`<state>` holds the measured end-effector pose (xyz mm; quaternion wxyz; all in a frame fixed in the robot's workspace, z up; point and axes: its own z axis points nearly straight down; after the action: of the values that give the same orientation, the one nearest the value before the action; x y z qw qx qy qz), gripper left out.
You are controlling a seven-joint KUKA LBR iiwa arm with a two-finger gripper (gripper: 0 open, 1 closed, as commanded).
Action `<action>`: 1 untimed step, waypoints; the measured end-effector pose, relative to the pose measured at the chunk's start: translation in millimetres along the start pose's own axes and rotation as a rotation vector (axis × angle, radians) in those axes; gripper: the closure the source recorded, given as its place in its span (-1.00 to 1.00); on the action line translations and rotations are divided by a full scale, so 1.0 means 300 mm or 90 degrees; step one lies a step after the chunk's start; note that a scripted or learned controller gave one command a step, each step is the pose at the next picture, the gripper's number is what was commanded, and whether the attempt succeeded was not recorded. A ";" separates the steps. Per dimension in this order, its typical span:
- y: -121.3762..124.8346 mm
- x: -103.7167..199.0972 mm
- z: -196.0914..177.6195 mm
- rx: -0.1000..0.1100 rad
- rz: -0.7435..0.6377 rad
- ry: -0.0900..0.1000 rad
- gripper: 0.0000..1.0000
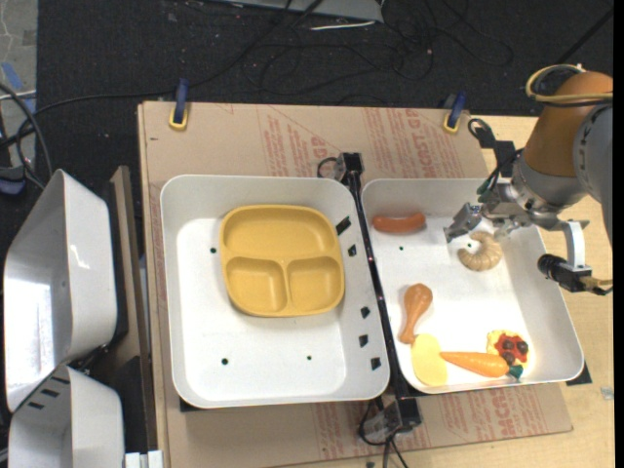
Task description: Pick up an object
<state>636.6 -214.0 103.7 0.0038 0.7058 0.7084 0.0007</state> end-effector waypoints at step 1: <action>0.006 -0.003 -0.046 -0.004 -0.001 -0.002 1.00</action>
<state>638.5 -214.9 117.6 0.0075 0.7050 0.7091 0.0016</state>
